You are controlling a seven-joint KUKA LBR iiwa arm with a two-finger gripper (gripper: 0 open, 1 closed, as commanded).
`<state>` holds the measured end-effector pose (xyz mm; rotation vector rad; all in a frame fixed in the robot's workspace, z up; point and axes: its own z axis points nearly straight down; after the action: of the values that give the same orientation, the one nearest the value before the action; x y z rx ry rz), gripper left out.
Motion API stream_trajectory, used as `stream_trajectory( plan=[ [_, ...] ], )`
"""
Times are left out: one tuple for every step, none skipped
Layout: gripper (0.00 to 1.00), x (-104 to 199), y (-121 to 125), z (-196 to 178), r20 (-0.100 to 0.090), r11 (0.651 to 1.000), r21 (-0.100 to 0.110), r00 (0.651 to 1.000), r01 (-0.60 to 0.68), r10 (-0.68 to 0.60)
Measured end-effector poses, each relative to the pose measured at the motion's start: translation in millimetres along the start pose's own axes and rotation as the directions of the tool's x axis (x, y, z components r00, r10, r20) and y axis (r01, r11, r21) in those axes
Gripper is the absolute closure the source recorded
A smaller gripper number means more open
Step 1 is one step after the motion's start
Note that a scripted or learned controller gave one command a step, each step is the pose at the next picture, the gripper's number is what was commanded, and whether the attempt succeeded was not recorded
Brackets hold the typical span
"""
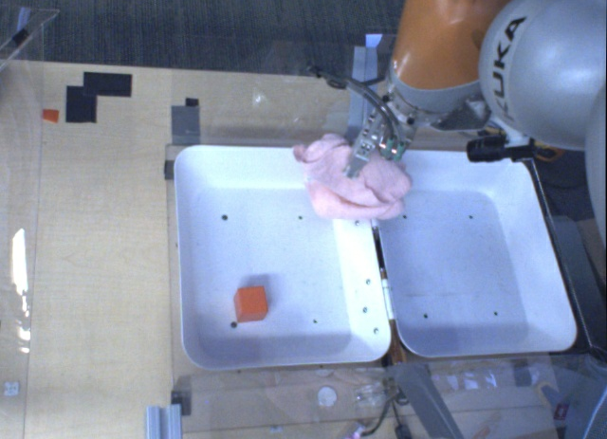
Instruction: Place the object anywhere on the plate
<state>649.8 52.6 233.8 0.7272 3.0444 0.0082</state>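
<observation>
Going left to right from my remote seat: out on the table [95, 238] there are black markers, well off to the left of the fingers. Next comes the left bin [204, 333], with a small orange block [251, 303] sitting down and to the left of the fingers, well apart from them. I see no plate in either bin, so I cannot say where the drop should go.

Then the pink cloth [351, 181], which I take to be the task's thing. It is a soft, crumpled heap straddling the far edge where the two bins meet, its long axis running roughly left to right. The fingers [365, 157] sit right on top of it, touching its upper middle; the cloth spreads just below and to both sides. Whether the fingers are clenched on a fold or merely resting there, I cannot tell.

Right of them lies the right bin [531, 333].
</observation>
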Motion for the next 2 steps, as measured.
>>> stream_trajectory(
  plan=[
    [1.0,35,38,9,0.0,0.922,-0.002,0.922,0.388,-0.388],
    [1.0,71,67,16,-0.003,0.891,-0.002,0.891,0.455,-0.455]
  ],
)
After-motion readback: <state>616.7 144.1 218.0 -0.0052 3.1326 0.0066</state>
